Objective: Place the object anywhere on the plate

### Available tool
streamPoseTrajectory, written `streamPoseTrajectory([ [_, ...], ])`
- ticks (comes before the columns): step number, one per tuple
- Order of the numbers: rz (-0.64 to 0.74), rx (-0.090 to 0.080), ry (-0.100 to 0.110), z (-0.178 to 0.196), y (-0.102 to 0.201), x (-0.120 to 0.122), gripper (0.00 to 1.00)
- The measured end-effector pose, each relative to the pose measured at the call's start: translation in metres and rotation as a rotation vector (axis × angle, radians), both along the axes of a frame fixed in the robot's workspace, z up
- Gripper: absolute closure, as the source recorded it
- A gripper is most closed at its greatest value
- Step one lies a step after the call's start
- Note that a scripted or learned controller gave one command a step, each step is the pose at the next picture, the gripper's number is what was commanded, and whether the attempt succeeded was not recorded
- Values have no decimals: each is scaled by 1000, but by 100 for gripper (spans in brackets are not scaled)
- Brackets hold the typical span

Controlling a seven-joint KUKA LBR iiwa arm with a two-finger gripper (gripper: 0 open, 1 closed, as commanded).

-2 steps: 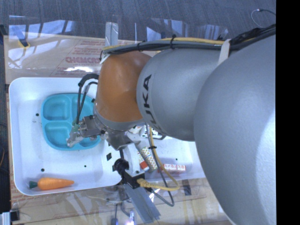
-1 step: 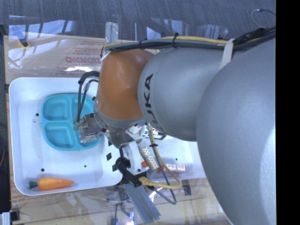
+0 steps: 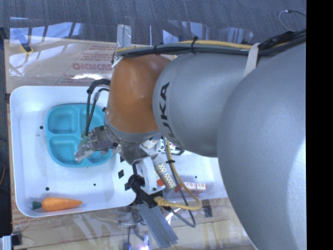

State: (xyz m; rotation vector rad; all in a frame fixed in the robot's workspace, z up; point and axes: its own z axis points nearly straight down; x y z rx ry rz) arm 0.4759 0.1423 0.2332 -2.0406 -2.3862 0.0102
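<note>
The gripper point(image 3: 83, 151) hangs over the blue plate's point(image 3: 65, 126) lower right edge, its state impossible to judge. The carrot point(image 3: 56, 204) lies well below the plate, near the white bin's point(image 3: 21, 139) front rim. The arm point(image 3: 234, 98) hides the right bin.

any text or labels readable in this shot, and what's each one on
"KA": black letters on the grey arm, the rest hidden behind the orange band.
Red print on the clear sheet behind the white bin: reversed and too blurred to read.
Small red-and-white label below the arm: too small to read.
</note>
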Motion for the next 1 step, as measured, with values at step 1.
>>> streamPoseTrajectory([
  [1,7,-2,2,10,1,0,100],
])
